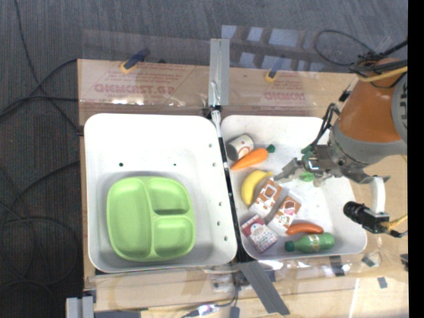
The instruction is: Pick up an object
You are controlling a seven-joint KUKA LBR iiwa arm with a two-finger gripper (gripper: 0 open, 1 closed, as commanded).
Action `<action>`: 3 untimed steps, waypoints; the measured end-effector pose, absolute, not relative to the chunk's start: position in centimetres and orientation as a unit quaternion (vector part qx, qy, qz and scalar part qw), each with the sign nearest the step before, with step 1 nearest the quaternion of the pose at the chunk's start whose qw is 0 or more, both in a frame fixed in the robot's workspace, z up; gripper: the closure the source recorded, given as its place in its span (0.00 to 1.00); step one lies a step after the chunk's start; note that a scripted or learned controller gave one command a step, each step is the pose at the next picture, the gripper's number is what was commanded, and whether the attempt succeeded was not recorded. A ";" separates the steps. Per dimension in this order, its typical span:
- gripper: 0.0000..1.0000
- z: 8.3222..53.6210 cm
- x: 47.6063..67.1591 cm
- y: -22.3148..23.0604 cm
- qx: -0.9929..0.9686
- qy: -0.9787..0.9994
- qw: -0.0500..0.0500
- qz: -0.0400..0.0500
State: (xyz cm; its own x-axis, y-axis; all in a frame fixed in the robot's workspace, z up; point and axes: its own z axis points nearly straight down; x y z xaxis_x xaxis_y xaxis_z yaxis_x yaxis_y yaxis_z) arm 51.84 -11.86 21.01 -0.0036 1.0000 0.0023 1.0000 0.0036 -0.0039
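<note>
My gripper (pixel 307 169) hangs over the right part of the right bin (pixel 344 204), below the orange-banded wrist (pixel 371 118). A small green thing (pixel 309 175) sits right under it; whether it is held cannot be told. To the gripper's left lie a carrot (pixel 252 156), a banana (pixel 252 185) and a small round can (pixel 240 144). Two snack cartons (pixel 267 197) (pixel 286 211) lie just below and left of the gripper. Near the front wall are a pink packet (pixel 258 234), a red pepper (pixel 305 228) and a green bottle (pixel 310 244).
The left bin (pixel 132 138) holds a green divided plate (pixel 151 217). A metal divider (pixel 218 71) runs between the bins at the back. A black fitting (pixel 361 214) on the arm overhangs the right bin's right rim.
</note>
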 end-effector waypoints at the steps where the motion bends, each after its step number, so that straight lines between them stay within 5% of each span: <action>1: 0.00 11.5 50.3 -12.7 -0.696 -0.718 -0.011 -0.010; 2: 0.00 10.8 55.3 -13.0 -0.706 -0.708 -0.012 -0.014; 3: 0.00 11.0 52.0 -12.1 -0.719 -0.694 -0.031 -0.021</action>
State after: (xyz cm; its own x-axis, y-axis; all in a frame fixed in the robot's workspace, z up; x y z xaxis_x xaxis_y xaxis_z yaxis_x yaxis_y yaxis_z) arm 51.98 -12.08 10.98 0.0353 0.9993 -0.0127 0.9967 -0.0343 0.0740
